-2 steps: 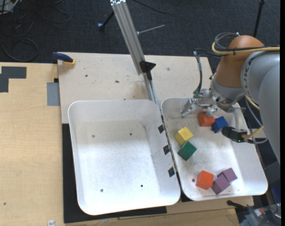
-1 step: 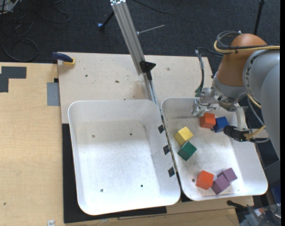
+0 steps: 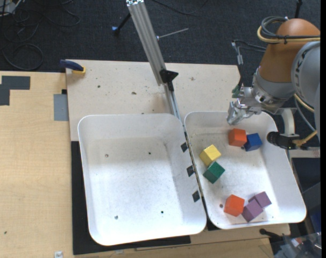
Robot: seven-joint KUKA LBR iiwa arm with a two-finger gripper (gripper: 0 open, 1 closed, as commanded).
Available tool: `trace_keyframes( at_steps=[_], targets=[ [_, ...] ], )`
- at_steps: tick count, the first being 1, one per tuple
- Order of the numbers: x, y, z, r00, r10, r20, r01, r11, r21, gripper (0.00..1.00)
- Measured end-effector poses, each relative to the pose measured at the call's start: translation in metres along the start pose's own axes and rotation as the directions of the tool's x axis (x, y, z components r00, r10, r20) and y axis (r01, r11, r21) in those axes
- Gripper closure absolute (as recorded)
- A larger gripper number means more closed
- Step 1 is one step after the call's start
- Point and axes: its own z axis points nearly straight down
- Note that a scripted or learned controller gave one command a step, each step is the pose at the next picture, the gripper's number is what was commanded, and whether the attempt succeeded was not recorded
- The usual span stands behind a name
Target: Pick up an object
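The gripper (image 3: 237,115) hangs over the right bin's (image 3: 292,187) far end, just above an orange cube (image 3: 237,137) touching a blue cube (image 3: 253,141); whether its pincer is apart cannot be told.

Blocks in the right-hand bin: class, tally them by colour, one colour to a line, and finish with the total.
Orange blocks: 2
Purple blocks: 2
Blue block: 1
Yellow block: 1
Green block: 1
Total: 7
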Motion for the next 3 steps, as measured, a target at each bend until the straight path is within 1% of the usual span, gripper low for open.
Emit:
trace_keyframes(
  at_steps=[1, 2, 3],
  targets=[
    [-0.001, 0.0, -0.016, 1.0, -0.001, -0.001, 0.001, 1.0, 0.004, 1.0],
    [0.047, -0.014, -0.008, 1.0, -0.003, -0.003, 0.003, 1.0, 0.009, 1.0],
    [0.091, -0.03, -0.021, 1.0, -0.003, -0.003, 0.003, 1.0, 0.008, 1.0]
  ],
)
